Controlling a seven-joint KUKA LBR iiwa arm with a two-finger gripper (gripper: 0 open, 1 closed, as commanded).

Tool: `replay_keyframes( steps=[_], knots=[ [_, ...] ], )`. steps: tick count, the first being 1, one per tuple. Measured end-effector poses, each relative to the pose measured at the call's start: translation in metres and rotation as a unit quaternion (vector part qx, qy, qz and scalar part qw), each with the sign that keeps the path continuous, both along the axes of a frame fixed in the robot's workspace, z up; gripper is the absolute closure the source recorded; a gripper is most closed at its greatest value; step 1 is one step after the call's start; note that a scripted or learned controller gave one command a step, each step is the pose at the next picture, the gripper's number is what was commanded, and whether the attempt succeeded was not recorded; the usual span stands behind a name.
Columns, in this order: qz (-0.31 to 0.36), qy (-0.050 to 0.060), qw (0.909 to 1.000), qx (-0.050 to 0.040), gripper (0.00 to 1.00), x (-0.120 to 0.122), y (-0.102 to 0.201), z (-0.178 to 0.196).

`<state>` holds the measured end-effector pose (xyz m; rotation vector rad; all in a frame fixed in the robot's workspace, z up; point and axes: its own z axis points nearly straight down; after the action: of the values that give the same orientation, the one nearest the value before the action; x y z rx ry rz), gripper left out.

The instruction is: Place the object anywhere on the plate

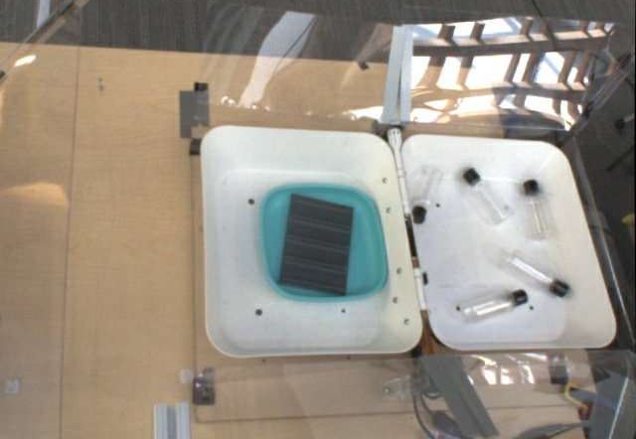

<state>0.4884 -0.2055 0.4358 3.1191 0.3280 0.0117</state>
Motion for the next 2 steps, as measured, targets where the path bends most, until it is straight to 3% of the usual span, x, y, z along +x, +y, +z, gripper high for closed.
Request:
replay_keyframes(
  steps=[2],
  knots=[
    [0.001, 0.001, 1.0000, 0.0001, 0.00, 0.0002, 0.0005, -0.0006]
  ],
)
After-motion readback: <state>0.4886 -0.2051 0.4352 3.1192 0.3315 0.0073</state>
